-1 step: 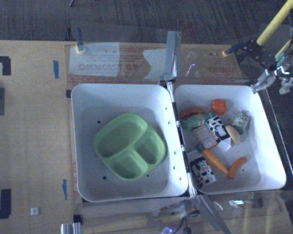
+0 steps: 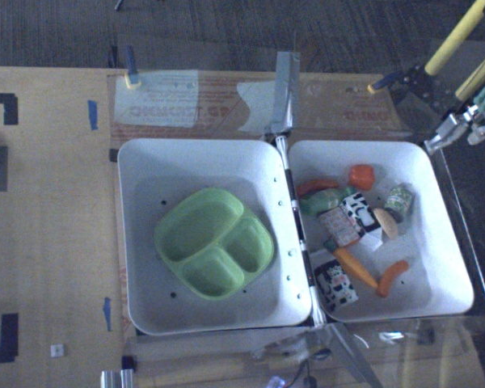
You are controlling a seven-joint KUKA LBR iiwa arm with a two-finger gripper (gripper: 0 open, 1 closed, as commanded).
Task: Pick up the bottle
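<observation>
Plywood table (image 2: 48, 241) is carrying two white bins that are sitting side by side, touching along a metal seam. The left bin (image 2: 137, 217) is holding one thing, a green divided plate (image 2: 214, 242), which is lying flat and turned at a slant near the middle. The right bin (image 2: 446, 241) is holding a loose heap of small toy foods. Yellow poles (image 2: 462, 24) are slanting in over the far right corner, off the table.

Among the heap, a cow-patterned carton (image 2: 336, 285) is lying near the front left corner, and a second cow-patterned carton (image 2: 357, 210) is leaning on a pinkish box (image 2: 339, 226) in the middle. An orange carrot (image 2: 356, 268) is lying between the two cartons, with a red-orange sausage (image 2: 392, 277) just beside its tip. A green lump (image 2: 323, 202) and a red piece (image 2: 316, 187) are crowding the seam side, and an orange-red lump (image 2: 361, 176) is sitting toward the back.

What I am taking for the bottle (image 2: 398, 199), small and greenish with a pale label, is resting in the right bin toward its right wall, just beside a beige piece (image 2: 387, 224); it is too blurred to be sure. I cannot tell whether the hand is set wide or narrow.
</observation>
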